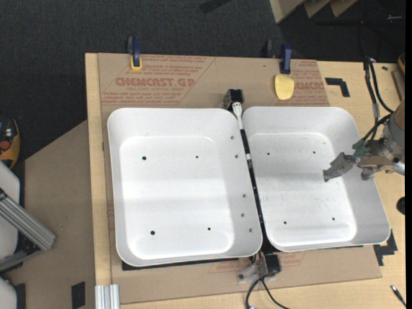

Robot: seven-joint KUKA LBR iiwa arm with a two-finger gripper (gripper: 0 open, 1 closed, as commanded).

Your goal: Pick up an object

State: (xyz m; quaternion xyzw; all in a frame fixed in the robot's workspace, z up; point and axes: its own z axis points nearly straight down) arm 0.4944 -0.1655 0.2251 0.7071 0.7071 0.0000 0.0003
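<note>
Nearest you, the shallow white plastic left bin (pixel 187 257) and its twin, the shallow white plastic right bin (pixel 309 244), sit rim to rim, with a thin black strip (pixel 252 188) running between them. Their floors show small dark dots and nothing you could lift.

The grey two-finger gripper (pixel 331 172) hangs low over the right bin's right half, near the right wall. At this angle you cannot tell whether the claw is apart or together, and nothing is seen in it.

The likeliest thing to pick is the small pale yellow rounded piece (pixel 284 86). It lies on the brown printed cardboard sheet (pixel 161 79), just beyond the right bin's far rim and directly below a blue clamp (pixel 286 56). It may belong to that clamp, so judge before committing.

To do this well, lift above the rim first, then travel toward the far edge and descend squarely. Room is tight there, with the clamp close behind and the rim close in front. Over the bin floors there is open room.
</note>
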